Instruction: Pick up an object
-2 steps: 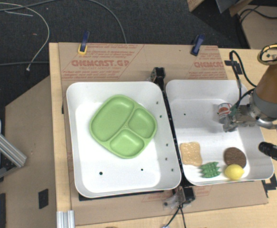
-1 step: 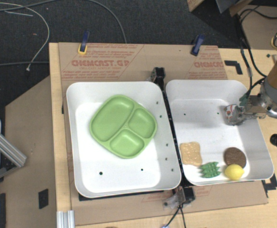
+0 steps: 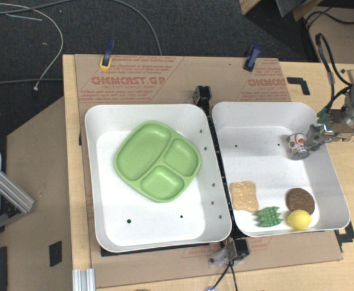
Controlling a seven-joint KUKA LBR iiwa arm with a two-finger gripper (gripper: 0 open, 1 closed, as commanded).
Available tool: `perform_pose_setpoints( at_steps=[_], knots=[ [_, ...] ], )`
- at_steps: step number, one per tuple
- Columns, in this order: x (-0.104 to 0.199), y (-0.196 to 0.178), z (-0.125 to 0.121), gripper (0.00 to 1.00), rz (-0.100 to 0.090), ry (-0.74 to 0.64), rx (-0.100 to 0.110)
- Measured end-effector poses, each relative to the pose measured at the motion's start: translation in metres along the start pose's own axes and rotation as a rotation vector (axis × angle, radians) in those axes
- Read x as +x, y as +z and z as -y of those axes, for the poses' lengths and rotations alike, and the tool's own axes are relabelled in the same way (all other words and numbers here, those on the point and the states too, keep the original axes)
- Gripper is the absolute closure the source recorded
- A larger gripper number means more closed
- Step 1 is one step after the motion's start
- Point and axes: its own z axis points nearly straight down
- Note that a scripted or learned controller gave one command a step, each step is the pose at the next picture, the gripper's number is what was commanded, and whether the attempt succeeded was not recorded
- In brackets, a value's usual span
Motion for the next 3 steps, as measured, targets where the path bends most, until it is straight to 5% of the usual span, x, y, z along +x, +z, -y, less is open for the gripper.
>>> perform_pose_setpoints(
  at_steps=[1,3],
  knots=[
    [0.0,-0.028,-0.001,1.0,-0.001,0.0,0.002],
    [0.098,-0.016,-0.016,1.0,-0.006,-0.005,0.01]
  ],
)
